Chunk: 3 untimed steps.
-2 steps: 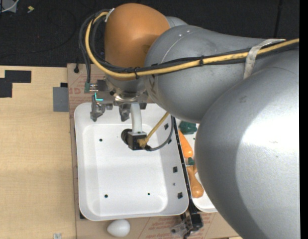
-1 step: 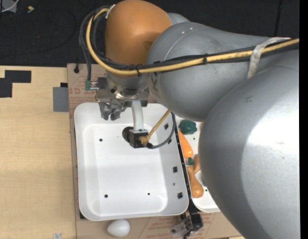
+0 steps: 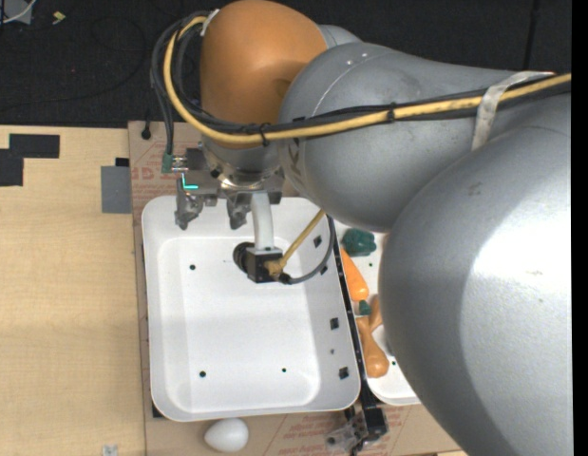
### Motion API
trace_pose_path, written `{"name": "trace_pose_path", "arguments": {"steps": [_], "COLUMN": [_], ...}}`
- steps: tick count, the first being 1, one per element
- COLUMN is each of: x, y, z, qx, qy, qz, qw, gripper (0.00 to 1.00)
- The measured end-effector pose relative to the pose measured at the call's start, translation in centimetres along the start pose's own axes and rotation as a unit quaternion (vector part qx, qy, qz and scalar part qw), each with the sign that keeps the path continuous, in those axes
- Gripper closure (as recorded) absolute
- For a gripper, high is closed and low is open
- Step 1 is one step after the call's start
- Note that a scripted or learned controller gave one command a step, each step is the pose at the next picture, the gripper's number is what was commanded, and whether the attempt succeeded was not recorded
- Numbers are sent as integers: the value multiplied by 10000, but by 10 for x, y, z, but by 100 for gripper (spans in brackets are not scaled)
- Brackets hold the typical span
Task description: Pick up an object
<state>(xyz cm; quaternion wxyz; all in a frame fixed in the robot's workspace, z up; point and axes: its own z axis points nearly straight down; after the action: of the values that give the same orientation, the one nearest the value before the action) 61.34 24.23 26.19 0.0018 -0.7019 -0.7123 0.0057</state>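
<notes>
The arm (image 3: 436, 188) is smooth grey, with an orange-brown band (image 3: 251, 55) swelling above the wrist and a yellow cable (image 3: 388, 114) looped across its casing beside black ones. The left bin (image 3: 180, 350) is plain white, dotted with a few small black marks on its floor. In the right bin (image 3: 393, 388), also white, lie an orange carrot-like piece (image 3: 355, 278), a tan-orange piece (image 3: 372, 345) and a dark green lump (image 3: 358, 243). The bench (image 3: 56, 293) is pale tan with black and grey rectangular patches at the far left. A white egg-shaped object (image 3: 225, 435) sits near the left bin's near edge. The background beyond is black.
</notes>
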Motion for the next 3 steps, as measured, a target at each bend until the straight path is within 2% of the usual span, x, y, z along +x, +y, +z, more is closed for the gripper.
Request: {"name": "trace_pose_path", "arguments": {"steps": [1,2,3], "x": [0,1,1], "y": [0,0,-1], "z": [-9,-9,-18], "qx": [14,18,29], "qy": [-8,-10,-16], "qz": [-23,-31,-54], "qw": [10000,10000,10000], "gripper": [100,0,100]}}
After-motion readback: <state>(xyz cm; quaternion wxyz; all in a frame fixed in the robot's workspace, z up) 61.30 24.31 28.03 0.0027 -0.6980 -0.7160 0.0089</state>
